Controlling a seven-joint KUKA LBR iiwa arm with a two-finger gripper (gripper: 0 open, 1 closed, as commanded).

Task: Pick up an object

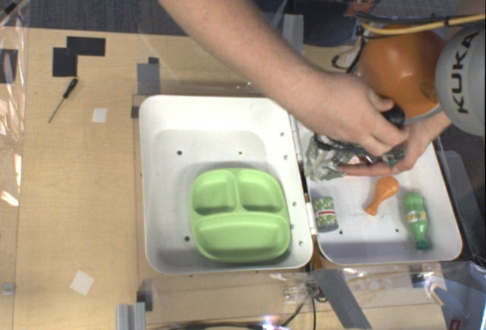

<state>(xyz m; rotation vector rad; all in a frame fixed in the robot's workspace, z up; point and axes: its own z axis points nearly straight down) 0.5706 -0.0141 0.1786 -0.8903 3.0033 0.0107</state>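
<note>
Two white bins sit side by side on the bench; taking the right bin as landmark. Left bin is just beside it, w/ a green divided tray lying flat in its front half. Inside the right bin: orange toy drumstick near the middle, tilted; green bottle just right of it, lying toward the bin's front right corner; small green-and-red can at the bin's left wall, near the divider btw. bins; crumpled shiny wrapper in the bin's back left part. A person's bare forearm in a plaid sleeve comes in from the top and crosses over the back of the right bin; the hand sits over the bin's back middle, covering the arm's tool end. Robot arm's orange band and grey body are above the bin's back right corner. Gripper is under the hand, so can't tell if fingers are open or closed, or gripping anything. A small screwdriver lies on the bench well left of both bins.
</note>
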